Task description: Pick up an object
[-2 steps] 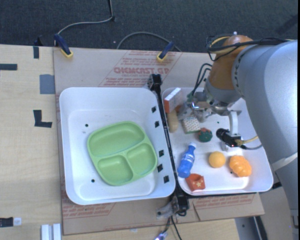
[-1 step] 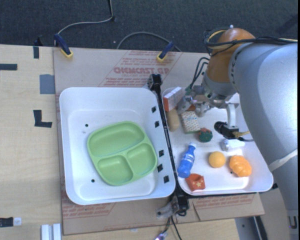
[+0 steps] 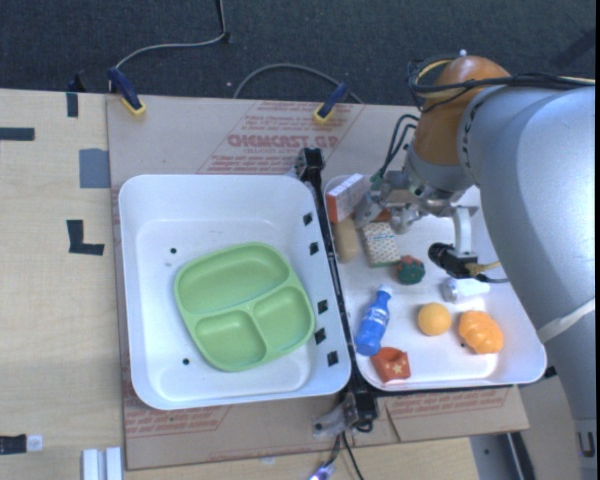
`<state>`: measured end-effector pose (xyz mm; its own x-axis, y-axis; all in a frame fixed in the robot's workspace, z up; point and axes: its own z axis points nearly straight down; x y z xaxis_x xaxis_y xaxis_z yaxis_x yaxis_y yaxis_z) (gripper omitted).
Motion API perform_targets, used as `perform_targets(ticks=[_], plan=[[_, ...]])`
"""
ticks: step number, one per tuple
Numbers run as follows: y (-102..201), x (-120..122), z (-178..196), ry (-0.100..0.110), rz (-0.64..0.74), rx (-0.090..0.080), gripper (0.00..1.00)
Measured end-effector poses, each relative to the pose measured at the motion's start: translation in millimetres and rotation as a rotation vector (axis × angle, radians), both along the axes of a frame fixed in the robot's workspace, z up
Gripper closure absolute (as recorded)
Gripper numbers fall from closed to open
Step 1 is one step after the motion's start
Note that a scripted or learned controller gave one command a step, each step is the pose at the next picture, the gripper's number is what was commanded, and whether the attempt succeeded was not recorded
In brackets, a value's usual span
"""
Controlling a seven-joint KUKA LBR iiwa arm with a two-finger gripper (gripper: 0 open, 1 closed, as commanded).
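A pale wooden bench with a brown cardboard sheet (image 3: 270, 143) carries two white bins side by side, with dark carpet beyond it at the top of the frame. The right bin (image 3: 520, 363) holds a scatter of small things.

In its upper part lies a pale checked block (image 3: 382, 244), squarish, with no clear long axis and its edges a little askew to the bin wall. The gripper (image 3: 395, 213) hangs right above the block's upper edge. Whether it is open or closed cannot be told, and nothing is seen in its hold.

Close on the block's left a tan peg (image 3: 347, 240) lies with its long axis running nearly up and down the frame, along the wall between the bins. Above the peg a red and white carton (image 3: 345, 196) leans toward the upper right, crowding the gripper from the left. Just right of the block and lower sits a small green and red fruit (image 3: 410, 270).

Further down, a blue bottle (image 3: 374, 320) lies slantwise, its cap pointing to the upper right. A yellow ball (image 3: 433, 319) and an orange fruit (image 3: 480, 332) sit to its right, and a red block (image 3: 391, 365) lies at the bin's lower edge.

The left bin (image 3: 145, 203) holds a green divided plate (image 3: 244, 306). Two blue and yellow clamps (image 3: 128, 96) grip the cardboard's top edge.
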<state>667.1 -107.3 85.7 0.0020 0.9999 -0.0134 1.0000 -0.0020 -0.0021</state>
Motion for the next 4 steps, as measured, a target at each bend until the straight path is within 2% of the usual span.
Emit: perform_targets(ticks=[1,2,3,4], plan=[[-5,1,0,-0.002,0.003,0.010,0.00],[-6,-50,1,-0.005,0.003,0.011,0.00],[-3,1,0,0.001,0.004,0.008,0.00],[-2,0,9,0.003,0.005,0.008,1.00]])
